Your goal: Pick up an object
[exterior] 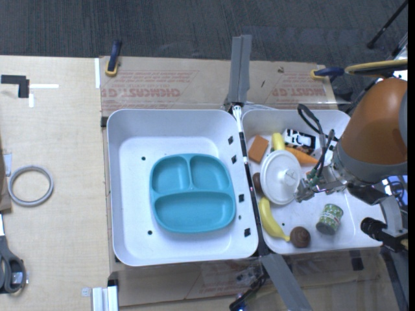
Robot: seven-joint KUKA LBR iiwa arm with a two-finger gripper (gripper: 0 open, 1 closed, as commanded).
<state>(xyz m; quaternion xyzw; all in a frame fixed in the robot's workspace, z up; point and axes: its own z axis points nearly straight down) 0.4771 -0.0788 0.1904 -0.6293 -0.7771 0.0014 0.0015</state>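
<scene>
Far left of the end effector: tape ring (29, 185) on the table (58, 238), not relevant. Left bin (123, 148) holds a blue tray (192, 193), well away from the end effector.

Right bin (360, 235) is where you're working. Just left of the end effector sits a white lid (280, 176); a banana (271, 220) lies below-left of it, a brown ball (299, 237) below, and a green can (331, 218) below-right, close by. An orange block (259, 149) and a carrot (301, 155) sit above-left, up by the far wall.

End effector (310, 185) is low in the right bin, at the lid's right edge. Can't tell whether it's released or clenched: too small and cluttered there. Nothing visibly held.

My read: you're at the descend/grasp step, nothing lifted yet. Likely target is the lid or whatever's at its rim. Next move needs a firm close on an edge, then a straight lift. The lid is wide and smooth, so expect slip.
</scene>
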